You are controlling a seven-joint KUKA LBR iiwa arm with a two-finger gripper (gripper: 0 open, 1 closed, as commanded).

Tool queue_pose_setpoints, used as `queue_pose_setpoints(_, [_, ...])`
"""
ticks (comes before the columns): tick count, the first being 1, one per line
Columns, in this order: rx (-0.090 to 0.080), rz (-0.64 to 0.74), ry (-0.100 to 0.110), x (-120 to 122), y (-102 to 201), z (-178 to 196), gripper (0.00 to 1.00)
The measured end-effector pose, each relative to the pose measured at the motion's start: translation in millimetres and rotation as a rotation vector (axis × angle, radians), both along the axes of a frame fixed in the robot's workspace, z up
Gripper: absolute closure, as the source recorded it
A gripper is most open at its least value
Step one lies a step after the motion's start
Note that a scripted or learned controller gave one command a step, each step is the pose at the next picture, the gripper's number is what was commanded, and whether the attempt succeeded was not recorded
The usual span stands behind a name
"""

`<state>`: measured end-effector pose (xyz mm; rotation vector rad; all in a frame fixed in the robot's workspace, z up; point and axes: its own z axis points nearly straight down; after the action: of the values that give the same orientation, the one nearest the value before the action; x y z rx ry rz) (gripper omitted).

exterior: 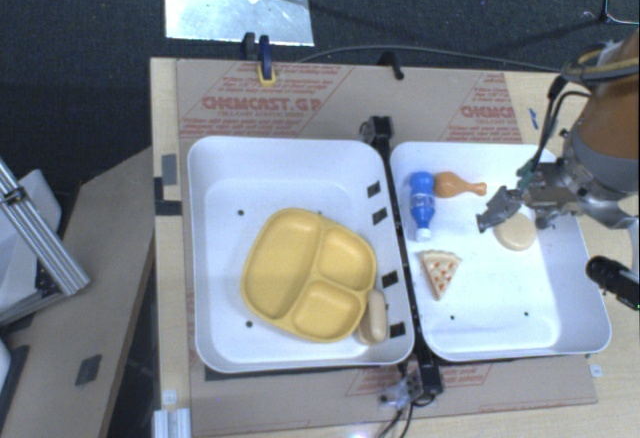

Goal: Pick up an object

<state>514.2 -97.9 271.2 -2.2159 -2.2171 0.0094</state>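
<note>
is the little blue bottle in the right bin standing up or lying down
Lying down. The small blue plastic bottle shows its full length flat on the floor of the right white bin, white cap end toward the slice-shaped toy.

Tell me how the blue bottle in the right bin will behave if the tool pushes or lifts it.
The blue bottle lies on its side, so its round body would probably roll under a sideways push. It looks like a small plastic toy, likely light and stiff. Its smooth surface may slip between the fingers of the tool.
</note>
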Motion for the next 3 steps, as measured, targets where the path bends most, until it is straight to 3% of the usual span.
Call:
queue_pose_setpoints(1, [-0.001,0.002,-0.011,1.8,0.3,5.5,0.0])
queue_pose_setpoints(3, [0.0,0.0,-0.007,1.3,-3.7,-108.2,0.0])
